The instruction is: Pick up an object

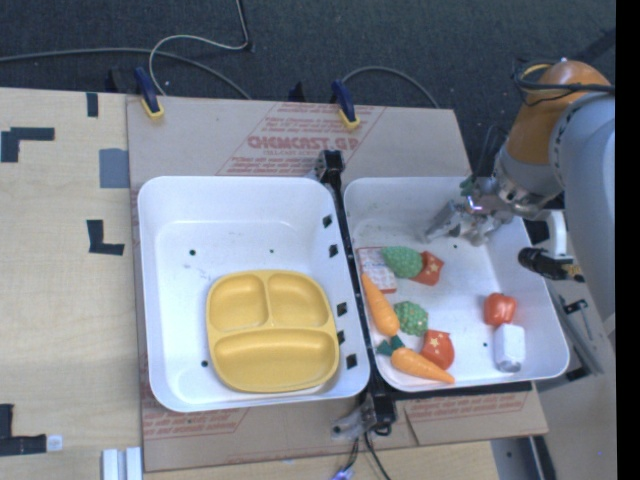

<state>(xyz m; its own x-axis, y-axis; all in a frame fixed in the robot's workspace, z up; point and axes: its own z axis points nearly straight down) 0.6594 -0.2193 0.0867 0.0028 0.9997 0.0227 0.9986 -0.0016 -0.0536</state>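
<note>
The pincer hangs over the far part of the right bin, fingers spread and pinching nothing. Nearer than it in that bin lie a strawberry, two carrots, a tomato and a white bottle. The left bin holds a yellow divided plate.

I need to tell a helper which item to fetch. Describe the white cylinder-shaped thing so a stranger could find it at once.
Start at the right bin, the one holding the toy food. Go to its near right corner, where the white cylinder lies just below a small red-orange piece. It is the one plain white item among the orange carrots and the green and red pieces.
</note>
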